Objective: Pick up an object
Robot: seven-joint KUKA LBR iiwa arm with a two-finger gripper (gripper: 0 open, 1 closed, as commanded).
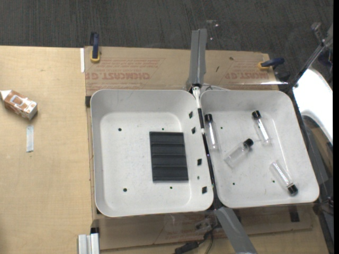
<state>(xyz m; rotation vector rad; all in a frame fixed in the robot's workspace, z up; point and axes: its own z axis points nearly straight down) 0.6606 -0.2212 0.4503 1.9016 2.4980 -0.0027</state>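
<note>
In the right bin [233, 115], four clear vials [261, 127] lie faint against white; the gripper's state cannot be told.

A lab or test bench: two shallow white plastic bins [100, 157] sit on clamped brown cardboard [143, 70], small clear black-capped vials [260, 126] lie at right, and a pale wooden benchtop [42, 194] fills the left.

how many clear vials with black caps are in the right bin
4, all in the right bin: one vial along its left wall, one near the top, one in the middle, one at lower right.
</note>
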